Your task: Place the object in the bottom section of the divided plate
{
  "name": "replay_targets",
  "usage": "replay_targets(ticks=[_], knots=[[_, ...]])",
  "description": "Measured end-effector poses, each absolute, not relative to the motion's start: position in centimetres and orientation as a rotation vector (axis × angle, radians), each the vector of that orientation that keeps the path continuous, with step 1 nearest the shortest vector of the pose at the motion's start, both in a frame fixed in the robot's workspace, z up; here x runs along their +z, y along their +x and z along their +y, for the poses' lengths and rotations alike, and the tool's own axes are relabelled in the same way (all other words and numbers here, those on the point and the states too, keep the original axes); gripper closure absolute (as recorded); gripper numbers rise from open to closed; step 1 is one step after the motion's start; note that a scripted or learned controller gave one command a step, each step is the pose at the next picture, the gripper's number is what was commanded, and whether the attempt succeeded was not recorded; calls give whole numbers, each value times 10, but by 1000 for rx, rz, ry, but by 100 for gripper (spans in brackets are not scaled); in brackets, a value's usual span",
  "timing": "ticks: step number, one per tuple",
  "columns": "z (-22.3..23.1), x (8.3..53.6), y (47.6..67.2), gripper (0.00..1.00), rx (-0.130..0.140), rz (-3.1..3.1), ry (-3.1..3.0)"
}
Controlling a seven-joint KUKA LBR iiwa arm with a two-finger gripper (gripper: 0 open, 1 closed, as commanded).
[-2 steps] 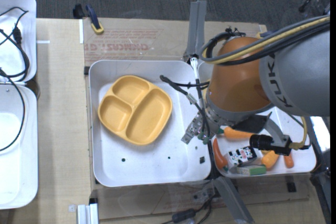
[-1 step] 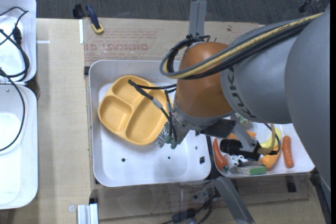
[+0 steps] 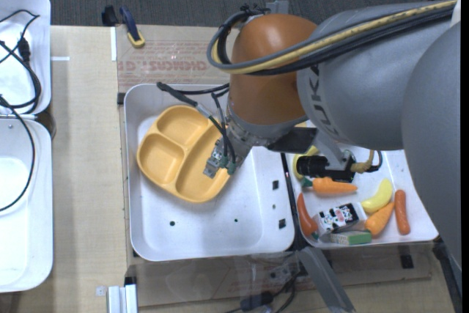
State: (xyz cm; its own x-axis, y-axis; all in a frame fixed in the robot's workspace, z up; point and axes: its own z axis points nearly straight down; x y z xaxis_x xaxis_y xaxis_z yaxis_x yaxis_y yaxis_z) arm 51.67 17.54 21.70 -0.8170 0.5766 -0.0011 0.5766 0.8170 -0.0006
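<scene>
Our pincer [image 3: 218, 161] hangs over the yellow divided plate's [image 3: 167, 150] right rim; its grip we cannot tell. Bare bin floor [image 3: 220, 220] lies below, toy carrots [image 3: 333, 187] crowd right.

Divided plate [image 3: 176, 152] in the left bin [image 3: 198, 234], pincer [image 3: 218, 161] over its right edge; toy foods [image 3: 352, 203] in the right bin [image 3: 421, 227].

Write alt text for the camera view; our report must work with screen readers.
A grey KUKA arm with an orange band reaches from the right, its gripper over the bottom section of a yellow divided plate in the left white bin. The right bin holds toy carrots, a banana and a small carton.
</scene>
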Motion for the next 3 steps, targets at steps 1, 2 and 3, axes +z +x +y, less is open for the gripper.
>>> replay_targets(ticks=[1, 2, 3], knots=[[228, 152, 478, 100, -10, 2519, 1881], [192, 251, 598, 100, -3, 2606, 1750], [216, 168, 598, 100, -5, 2820, 1384]])
